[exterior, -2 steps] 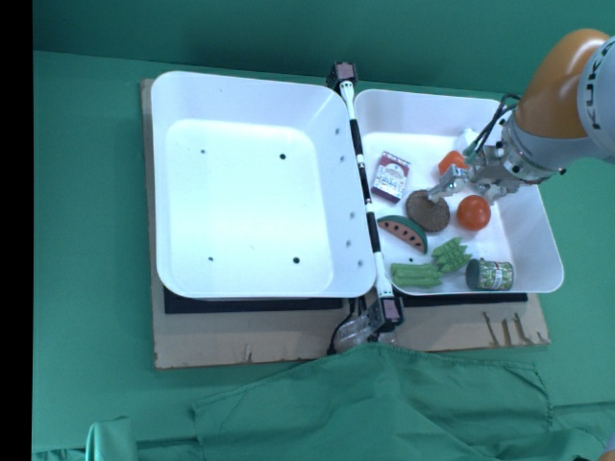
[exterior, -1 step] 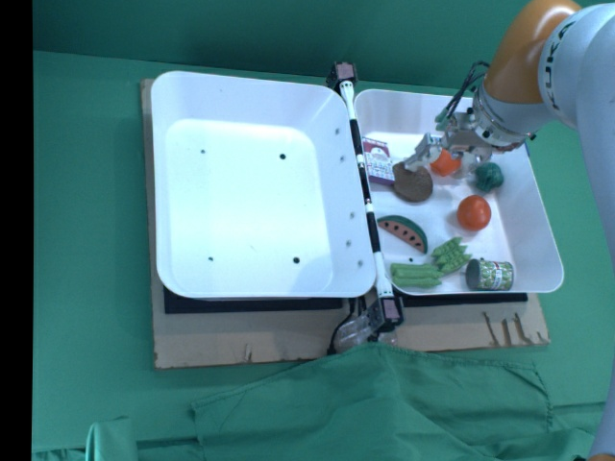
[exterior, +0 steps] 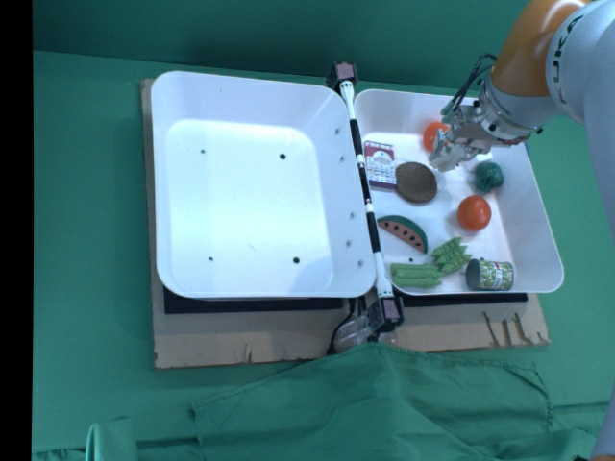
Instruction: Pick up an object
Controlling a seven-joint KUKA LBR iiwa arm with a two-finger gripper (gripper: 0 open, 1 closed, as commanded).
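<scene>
Here the gripper [exterior: 450, 154], its opening too indistinct to be judged, is shown low over the upper part of the right bin [exterior: 538, 221], beside a brown disc [exterior: 416, 181] and an orange ball [exterior: 435, 134]; the approach step is inferred, and a closing and lift are called for next.

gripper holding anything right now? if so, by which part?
Cannot be told. The two-finger gripper hangs low in the right white bin, beside a round orange-red toy and the flat brown disc; nothing visibly sits between its fingers.
</scene>
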